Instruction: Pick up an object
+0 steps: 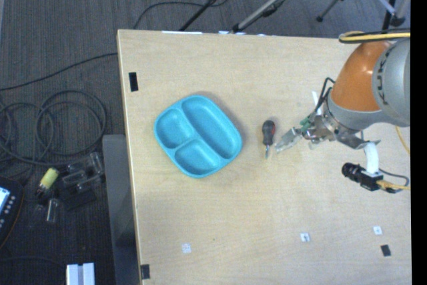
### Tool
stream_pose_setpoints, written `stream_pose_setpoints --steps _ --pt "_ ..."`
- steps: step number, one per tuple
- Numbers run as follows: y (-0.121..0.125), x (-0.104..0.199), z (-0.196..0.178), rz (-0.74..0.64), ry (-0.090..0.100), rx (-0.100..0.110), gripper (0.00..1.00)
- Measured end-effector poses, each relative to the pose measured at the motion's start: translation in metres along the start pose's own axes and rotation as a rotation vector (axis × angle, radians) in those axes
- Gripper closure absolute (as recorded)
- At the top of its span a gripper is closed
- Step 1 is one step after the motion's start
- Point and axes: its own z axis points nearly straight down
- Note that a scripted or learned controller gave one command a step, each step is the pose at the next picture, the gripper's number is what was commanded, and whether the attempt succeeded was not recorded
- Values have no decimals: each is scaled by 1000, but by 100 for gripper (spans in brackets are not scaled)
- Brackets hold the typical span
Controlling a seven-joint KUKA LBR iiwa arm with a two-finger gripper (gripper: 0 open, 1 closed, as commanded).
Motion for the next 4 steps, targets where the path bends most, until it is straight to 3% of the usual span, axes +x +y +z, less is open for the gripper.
stream_pose_setpoints --steps 1,3,4 --pt "66 -3 5 -3 -5 -3 0" --pt "29 51 3 -74 -9 -15 0" --pt "101 58 9 -39 -4 -1 0"
